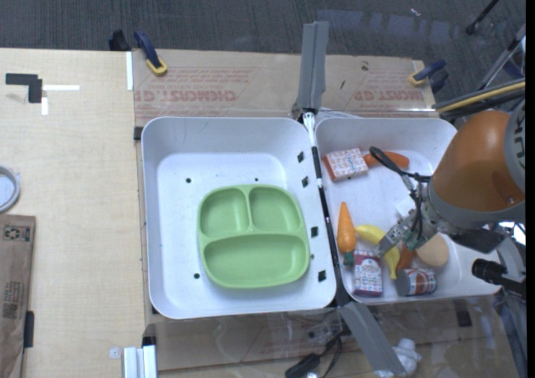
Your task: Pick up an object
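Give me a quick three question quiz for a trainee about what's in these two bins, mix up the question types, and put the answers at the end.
1. True or false: the green divided plate lies in the left bin.
2. Multiple choice: what lies along the left wall of the right bin? A) a carrot B) a spoon C) a cup
3. Fill in: the claw is down in the ____ bin, among the toy food.

Key
1. True.
2. A, the carrot.
3. Right; it sits by the yellow banana, above the small can.
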You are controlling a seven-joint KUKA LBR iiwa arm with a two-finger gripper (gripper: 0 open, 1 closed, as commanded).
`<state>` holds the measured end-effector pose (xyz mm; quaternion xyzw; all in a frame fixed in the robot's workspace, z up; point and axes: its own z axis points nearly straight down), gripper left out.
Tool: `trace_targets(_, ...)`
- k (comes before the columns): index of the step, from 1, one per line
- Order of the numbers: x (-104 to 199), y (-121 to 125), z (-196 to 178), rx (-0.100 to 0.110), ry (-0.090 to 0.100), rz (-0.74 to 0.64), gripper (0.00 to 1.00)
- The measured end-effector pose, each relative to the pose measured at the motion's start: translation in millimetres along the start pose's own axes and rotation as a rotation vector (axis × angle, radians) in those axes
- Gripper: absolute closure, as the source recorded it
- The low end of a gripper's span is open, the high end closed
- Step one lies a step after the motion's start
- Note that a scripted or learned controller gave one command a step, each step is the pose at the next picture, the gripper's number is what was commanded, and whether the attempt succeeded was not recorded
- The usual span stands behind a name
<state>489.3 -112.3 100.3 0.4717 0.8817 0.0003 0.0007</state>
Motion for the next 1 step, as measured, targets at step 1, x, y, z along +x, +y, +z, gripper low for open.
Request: trace_targets(1,15.8,41.9,-113.8,0.001,-0.001,0.066,1.0)
